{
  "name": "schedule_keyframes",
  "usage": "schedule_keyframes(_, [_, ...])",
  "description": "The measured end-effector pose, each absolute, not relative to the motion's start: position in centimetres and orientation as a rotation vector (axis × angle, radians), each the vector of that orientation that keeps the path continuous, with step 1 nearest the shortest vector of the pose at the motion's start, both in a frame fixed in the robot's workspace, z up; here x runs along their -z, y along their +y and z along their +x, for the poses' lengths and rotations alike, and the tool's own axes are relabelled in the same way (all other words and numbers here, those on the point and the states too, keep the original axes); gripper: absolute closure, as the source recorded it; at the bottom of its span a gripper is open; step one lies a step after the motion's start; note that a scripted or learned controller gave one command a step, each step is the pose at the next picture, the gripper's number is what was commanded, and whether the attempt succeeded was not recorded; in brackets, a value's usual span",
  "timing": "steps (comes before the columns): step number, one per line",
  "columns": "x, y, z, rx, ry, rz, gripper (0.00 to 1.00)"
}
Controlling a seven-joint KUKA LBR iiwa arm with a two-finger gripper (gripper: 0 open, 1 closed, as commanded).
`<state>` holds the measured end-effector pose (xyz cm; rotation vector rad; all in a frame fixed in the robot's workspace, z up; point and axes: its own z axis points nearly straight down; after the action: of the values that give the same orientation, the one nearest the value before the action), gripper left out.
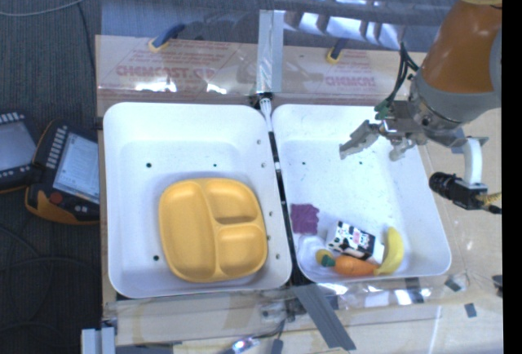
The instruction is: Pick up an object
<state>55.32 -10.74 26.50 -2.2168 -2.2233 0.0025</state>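
Note:
My gripper (pixel 377 145) hangs open over the upper middle of the right bin (pixel 326 132), with nothing between its grey fingers (pixel 356 140). At the front of that bin lie a purple piece (pixel 304 218), a small black-and-white carton (pixel 355 240), an orange carrot (pixel 354 266) and a yellow banana (pixel 393 250). These objects sit well below the gripper in the view, apart from it. A yellow divided plate (pixel 214 227) lies in the left bin (pixel 139 140).
A clear panel and a metal frame (pixel 326 14) stand behind the bins. A teach pendant (pixel 65 173) lies on the floor to the left. The back half of the right bin is bare white floor.

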Motion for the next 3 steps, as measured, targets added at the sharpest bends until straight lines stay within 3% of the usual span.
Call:
schedule_keyframes(1, [-12.51,-17.96,50.55,-0.004,-2.059,-2.368,0.0])
schedule_keyframes(2, [-13.32,-17.83,50.61,-0.003,-2.059,-2.365,1.0])
schedule_keyframes(3, [-13.32,-17.83,50.59,-0.003,-2.059,-2.364,0.0])
